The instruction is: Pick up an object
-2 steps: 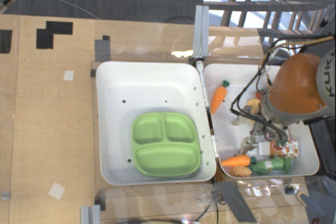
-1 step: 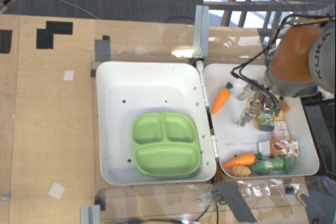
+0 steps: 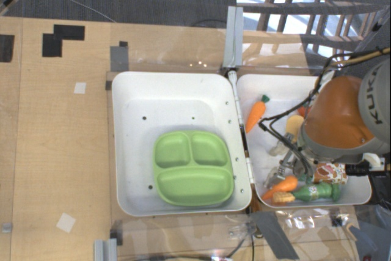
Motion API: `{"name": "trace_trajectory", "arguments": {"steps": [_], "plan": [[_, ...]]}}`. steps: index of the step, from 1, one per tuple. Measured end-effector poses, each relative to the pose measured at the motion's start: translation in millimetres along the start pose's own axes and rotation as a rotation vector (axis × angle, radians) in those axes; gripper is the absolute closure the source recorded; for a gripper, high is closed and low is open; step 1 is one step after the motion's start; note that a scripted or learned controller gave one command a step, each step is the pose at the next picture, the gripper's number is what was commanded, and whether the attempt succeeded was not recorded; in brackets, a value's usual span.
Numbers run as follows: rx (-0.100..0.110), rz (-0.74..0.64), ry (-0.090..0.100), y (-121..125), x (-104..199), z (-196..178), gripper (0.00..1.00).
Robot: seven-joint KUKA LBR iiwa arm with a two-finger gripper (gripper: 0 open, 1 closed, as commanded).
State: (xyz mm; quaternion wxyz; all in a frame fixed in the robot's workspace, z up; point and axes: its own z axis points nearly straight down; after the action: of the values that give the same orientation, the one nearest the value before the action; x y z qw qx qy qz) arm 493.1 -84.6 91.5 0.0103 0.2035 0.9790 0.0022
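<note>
My gripper (image 3: 292,167) reaches down into the right bin (image 3: 259,131), just above an orange carrot (image 3: 283,183) lying near the bin's front wall. A green bottle (image 3: 314,192) and a small tan piece (image 3: 280,197) lie beside that carrot. A red-and-white carton (image 3: 332,173) sits to the right of the gripper. Another carrot (image 3: 256,113) with a green top lies at the back left of this bin. A pale yellow object (image 3: 295,125) shows partly behind the orange wrist band. The arm hides the rest of the bin.
The left bin (image 3: 131,131) bears a green divided plate (image 3: 193,167) toward its front. A metal divider post (image 3: 233,40) stands behind the seam between the bins. Black cables run from the wrist across the right bin.
</note>
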Motion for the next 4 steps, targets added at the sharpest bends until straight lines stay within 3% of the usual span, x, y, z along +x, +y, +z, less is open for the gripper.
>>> {"name": "trace_trajectory", "arguments": {"steps": [1,2,3,4], "plan": [[-0.004,-0.007,-0.02,2,-6,-14,1.0],[0.0,-0.024,-0.001,44,0,-172,1.0],[0.004,-0.3,0.009,11,-14,-188,1.0],[0.002,-0.304,-0.002,13,-16,-200,1.0]]}}
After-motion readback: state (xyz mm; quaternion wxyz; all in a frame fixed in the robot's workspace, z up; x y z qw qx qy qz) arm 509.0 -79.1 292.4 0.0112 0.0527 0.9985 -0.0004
